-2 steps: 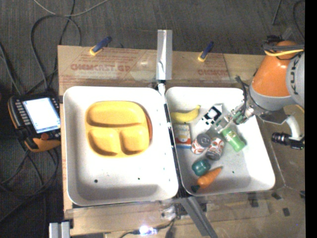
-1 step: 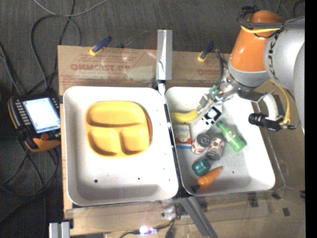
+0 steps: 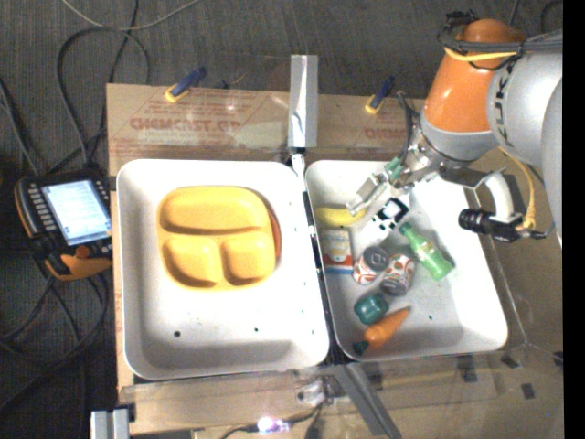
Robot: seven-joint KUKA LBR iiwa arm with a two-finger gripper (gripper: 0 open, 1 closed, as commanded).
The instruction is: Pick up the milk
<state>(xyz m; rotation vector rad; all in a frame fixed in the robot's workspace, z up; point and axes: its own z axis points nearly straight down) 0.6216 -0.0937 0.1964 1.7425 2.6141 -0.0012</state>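
Two white bins sit side by side on the bench. The left bin [image 3: 137, 337] holds one yellow tray [image 3: 219, 236] with three compartments. The right bin [image 3: 475, 318] is crowded along its left half. The gripper [image 3: 373, 193] hangs over the far left part of that bin, just above one banana [image 3: 334, 215]; from here I cannot tell whether it is released or clenched, and nothing is plainly caught in it.

The milk [image 3: 337, 248], a small carton, lies just near of the banana, against the bin's left wall. To its right, two cans [image 3: 386, 267] lie touching each other. One green bottle [image 3: 428, 251] lies tilted right of them. A small black-and-white thing [image 3: 393, 212] sits beside the gripper, too unclear to name. Nearer still are one teal round thing [image 3: 370, 308] and one carrot [image 3: 386, 326], touching.

Left of the bench, a handheld screen [image 3: 66, 210] glows. Two clamps [image 3: 185, 84] pin the cardboard behind the bins.
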